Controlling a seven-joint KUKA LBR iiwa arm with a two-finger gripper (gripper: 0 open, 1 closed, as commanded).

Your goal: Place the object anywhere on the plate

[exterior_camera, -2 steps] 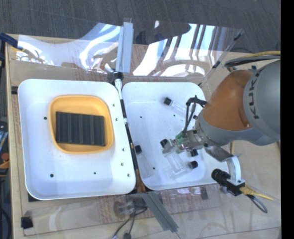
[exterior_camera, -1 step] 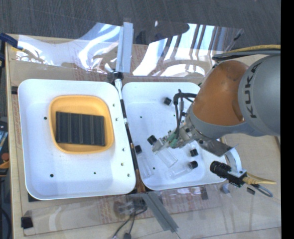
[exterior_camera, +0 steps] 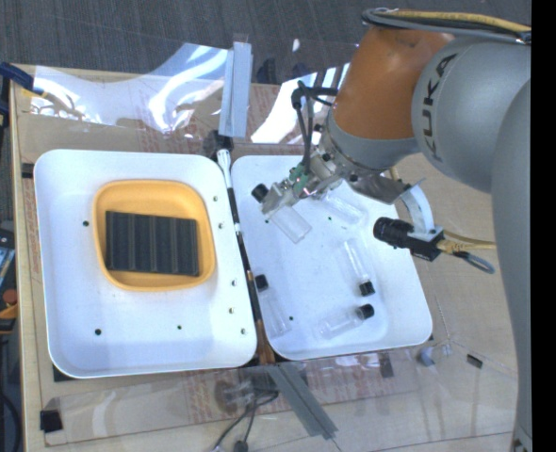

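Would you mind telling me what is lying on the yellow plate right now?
On the yellow plate in the left bin lies a dark ribbed rectangular insert. The plate surface beneath the insert is covered and cannot be seen.

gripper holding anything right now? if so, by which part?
Cannot tell. The gripper sits low over the right bin by a clear vial, but the view does not show the vial between its fingers.

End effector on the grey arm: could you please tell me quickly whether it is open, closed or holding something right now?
End effector: cannot be told; it hangs over the upper part of the right shallow white bin.
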